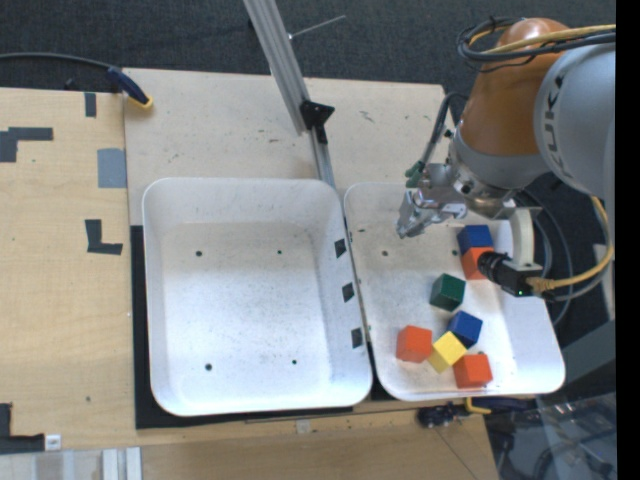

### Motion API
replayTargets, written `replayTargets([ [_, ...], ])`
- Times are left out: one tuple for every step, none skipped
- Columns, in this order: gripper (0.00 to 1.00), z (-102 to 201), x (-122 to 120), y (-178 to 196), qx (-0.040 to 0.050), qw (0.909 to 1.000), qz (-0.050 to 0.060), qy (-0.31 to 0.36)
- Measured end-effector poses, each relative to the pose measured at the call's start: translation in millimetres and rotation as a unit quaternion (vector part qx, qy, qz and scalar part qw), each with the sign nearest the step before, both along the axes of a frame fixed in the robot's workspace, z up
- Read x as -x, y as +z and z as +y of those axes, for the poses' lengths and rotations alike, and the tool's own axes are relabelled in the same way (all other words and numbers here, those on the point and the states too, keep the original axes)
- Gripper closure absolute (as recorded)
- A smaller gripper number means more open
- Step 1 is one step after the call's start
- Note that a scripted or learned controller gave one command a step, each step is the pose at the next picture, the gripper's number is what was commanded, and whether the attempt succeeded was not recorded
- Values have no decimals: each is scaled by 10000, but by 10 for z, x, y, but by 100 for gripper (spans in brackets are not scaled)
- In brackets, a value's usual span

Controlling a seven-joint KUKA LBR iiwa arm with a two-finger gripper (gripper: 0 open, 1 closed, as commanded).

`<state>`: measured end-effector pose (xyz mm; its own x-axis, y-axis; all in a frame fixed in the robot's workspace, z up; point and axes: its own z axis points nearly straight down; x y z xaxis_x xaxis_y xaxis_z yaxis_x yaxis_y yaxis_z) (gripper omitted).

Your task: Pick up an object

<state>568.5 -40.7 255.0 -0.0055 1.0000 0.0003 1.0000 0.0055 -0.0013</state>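
Note:
The right bin (388, 298) holds several small cubes. A blue cube (476, 237) and an orange cube (473, 263) lie by its far right wall. A green cube (448, 291) sits mid-bin. Nearer the front lie another blue cube (465, 326), an orange cube (413, 344), a yellow cube (448, 351) and a third orange cube (472, 369). My gripper (408, 227) hangs over the bin's back left part, left of the upper blue cube and apart from every cube. I see no cube in it.
The left bin (240, 298) lies beside the right one, sharing a middle rim. A slanted metal pole (285, 58) crosses the bench behind the bins. A black cable with a yellow-blue plug (130, 88) lies at the back left.

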Motion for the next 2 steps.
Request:
replayTargets([
  [100,459,-101,8,-3,10000,0,2],
  [100,1029,-296,-65,8,10000,1,-15],
])
